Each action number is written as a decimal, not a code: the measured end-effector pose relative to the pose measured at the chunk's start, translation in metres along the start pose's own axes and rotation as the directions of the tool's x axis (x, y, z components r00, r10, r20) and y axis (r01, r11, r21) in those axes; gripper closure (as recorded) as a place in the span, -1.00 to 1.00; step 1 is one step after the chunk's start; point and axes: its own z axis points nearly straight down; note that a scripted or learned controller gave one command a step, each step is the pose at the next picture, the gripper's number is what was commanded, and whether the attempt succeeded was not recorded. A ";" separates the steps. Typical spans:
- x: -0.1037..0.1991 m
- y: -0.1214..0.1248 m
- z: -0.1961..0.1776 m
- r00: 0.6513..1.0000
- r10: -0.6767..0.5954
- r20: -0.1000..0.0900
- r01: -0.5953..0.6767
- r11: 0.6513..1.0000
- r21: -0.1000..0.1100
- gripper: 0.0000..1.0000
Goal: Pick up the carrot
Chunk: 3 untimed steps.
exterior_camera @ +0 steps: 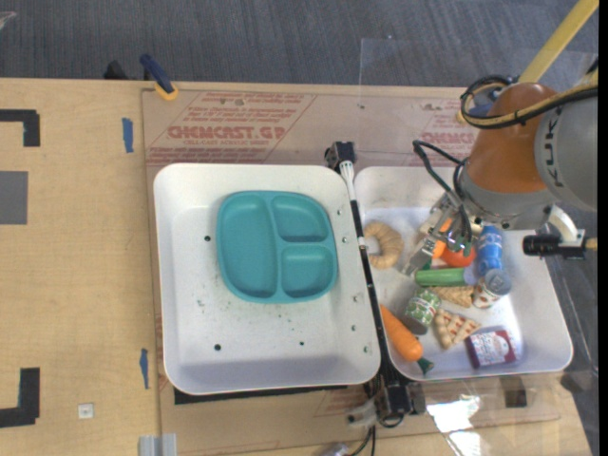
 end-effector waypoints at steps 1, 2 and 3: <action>-0.003 0.003 -0.014 1.000 -0.003 0.012 0.003 1.000 -0.004 1.00; 0.009 -0.013 -0.056 0.732 0.681 0.002 -0.681 0.732 0.007 1.00; 0.009 -0.013 -0.055 0.732 0.681 0.001 -0.681 0.732 0.008 -1.00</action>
